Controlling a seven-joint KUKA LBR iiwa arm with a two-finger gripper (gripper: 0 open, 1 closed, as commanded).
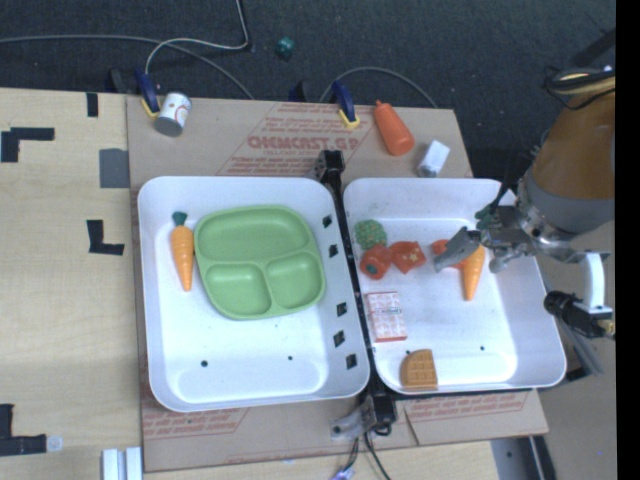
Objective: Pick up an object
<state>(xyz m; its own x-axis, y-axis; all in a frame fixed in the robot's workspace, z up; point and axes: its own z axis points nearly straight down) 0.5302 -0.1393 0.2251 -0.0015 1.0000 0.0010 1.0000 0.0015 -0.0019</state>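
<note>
Starting at your left, a carrot point(182, 252) lies beside the green divided plate point(262, 260) in the left bin point(160, 348). In the right bin point(520, 358) you have a green broccoli piece point(370, 233), two red pieces point(392, 258), a printed card point(385, 315) and a waffle-like piece point(419, 368). Further right, the gripper point(470, 250) hangs low over a second carrot point(472, 273), its jaws spread; nothing sits between them. Your risk, as I judge it: the carrot lies lengthwise and is tapered, so an off-centre close could squeeze it out sideways or nudge the small orange bit point(440, 248) beside it.
</note>
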